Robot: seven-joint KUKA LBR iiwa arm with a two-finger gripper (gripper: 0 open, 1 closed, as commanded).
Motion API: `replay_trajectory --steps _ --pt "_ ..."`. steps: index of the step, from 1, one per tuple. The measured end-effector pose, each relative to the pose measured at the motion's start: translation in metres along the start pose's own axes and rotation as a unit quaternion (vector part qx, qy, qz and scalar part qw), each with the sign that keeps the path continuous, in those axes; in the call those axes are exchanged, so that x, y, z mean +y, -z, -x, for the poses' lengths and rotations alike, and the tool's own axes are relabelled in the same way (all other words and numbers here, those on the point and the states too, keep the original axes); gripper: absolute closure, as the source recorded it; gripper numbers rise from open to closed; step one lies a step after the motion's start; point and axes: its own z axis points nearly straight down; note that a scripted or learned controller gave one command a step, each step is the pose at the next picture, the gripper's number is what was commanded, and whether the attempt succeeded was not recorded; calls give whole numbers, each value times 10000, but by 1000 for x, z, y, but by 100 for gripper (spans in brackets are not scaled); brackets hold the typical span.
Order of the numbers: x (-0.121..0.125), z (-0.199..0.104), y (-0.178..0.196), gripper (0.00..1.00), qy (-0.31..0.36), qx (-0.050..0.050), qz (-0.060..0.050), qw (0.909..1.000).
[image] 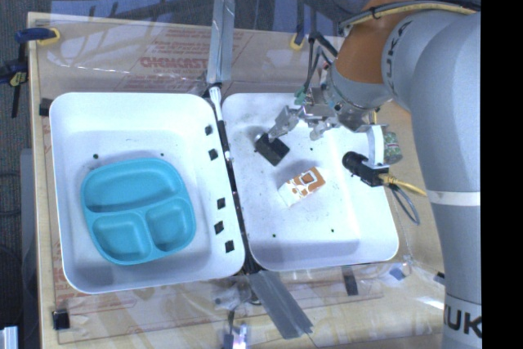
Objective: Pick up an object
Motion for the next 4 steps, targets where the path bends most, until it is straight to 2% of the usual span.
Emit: replay_trajectory --steps 1,2,3,4 --pt "-64 -37 -72 0 -518 7 1 9987" --pt "20 -20 -70 0 -440 7 20 9990" --pt "21 -21 -60 100 -406 8 9 9992" --pt "30 -62 108 100 -110 4 25 9999"
